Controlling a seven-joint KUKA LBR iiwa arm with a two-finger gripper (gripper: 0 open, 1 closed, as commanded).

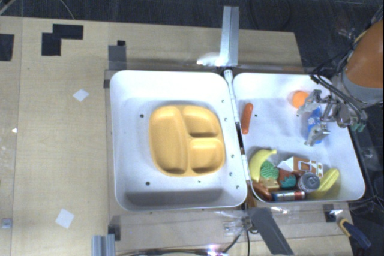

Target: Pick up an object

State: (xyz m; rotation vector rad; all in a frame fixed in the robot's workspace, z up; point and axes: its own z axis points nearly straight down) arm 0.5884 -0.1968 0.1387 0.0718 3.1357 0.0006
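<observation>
The gripper [317, 129] hangs over the upper right part of the right bin [270, 90], reaching in from the arm [366, 63] at the right edge; how wide it is set, and whether it has anything in it, I cannot tell — a blue thing [313, 124] sits right at its tip, but whether that is a part of the tool or a loose toy is not clear. Just beside it, toward the back wall, lies a small orange ball [299, 98], and well apart on the left side of the same bin, close to the dividing wall, lies a carrot [246, 117]. The rest of the candidates are heaped in the near corner: a banana [259, 160], a second yellow fruit [329, 180], a small can [310, 181], a red marker [289, 195] and a white carton [298, 163], all touching or overlapping. The left bin [129, 147] carries a yellow divided tray [185, 139]. The risk, as I judge it, is a close on bare floor: the gripper stands between the ball and the heap, over neither. The ball would likely roll off if nudged from one side, and a descent into the pile could catch two things at once or knock them against the bin wall — either way the lift would come up with nothing.
</observation>
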